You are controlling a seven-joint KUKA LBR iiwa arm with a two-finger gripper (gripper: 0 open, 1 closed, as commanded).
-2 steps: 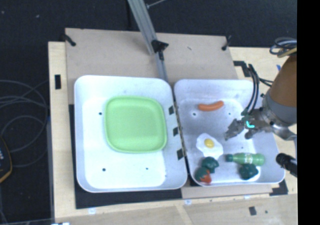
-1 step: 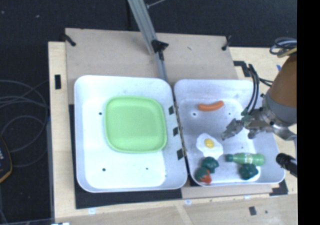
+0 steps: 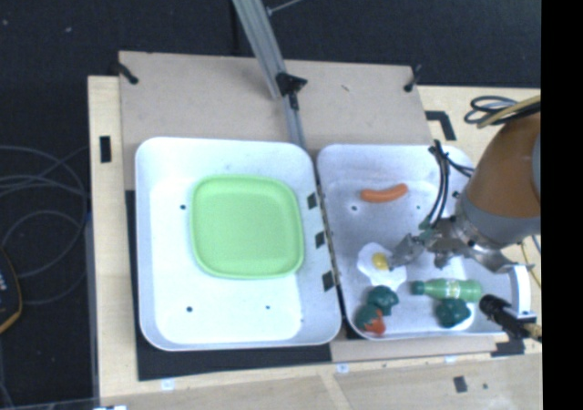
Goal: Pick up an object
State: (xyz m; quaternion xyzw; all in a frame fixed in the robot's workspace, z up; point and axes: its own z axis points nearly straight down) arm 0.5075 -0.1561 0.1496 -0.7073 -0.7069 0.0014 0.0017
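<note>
Single fixed camera, mounted high above the bench (image 3: 383, 381), looking down at a slant. Both white bins fall within frame: left bin (image 3: 164, 217) near centre, right bin (image 3: 364, 167) just beside it toward the right edge. Beyond the left bin, toward the top of frame, a tan board (image 3: 200, 98) and then dark floor. A grey rail (image 3: 250, 12) runs from the top edge down to the gap between the bins. Medium-far stand-off; small items in the right bin read coarse. Arm (image 3: 506, 185) enters from the right of the right bin.
</note>
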